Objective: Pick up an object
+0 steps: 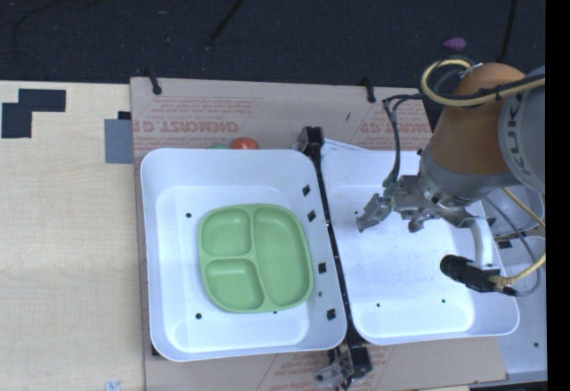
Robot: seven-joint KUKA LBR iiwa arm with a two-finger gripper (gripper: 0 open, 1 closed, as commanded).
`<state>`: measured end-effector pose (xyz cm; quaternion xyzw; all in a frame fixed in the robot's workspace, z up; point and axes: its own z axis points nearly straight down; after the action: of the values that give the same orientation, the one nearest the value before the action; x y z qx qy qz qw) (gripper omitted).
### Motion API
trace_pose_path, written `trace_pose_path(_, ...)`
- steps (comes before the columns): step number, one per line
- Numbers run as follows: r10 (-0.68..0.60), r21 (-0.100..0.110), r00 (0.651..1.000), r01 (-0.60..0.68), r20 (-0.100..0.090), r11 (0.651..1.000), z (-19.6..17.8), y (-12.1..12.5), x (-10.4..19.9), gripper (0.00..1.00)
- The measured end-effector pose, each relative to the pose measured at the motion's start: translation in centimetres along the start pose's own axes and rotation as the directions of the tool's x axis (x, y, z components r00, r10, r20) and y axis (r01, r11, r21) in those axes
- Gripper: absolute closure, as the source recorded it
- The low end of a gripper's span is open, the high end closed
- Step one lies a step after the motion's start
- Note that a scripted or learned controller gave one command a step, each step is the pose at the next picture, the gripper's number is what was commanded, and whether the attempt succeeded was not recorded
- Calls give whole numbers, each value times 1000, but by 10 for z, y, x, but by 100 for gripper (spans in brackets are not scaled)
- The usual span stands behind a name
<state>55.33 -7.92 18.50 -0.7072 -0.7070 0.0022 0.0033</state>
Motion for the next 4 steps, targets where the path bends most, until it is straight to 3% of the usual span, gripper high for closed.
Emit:
trace_pose_path(1, 0, 2, 1000, 0, 0, 1000, 64, -4, -1, 0)
trace_pose_path(2, 7, -1, 1000, -7, 0, 1000, 51, -4, -3, 100)
trace_pose_path(4, 0, -10, 1000, 0, 2, 1000, -43, 14, -7, 100)
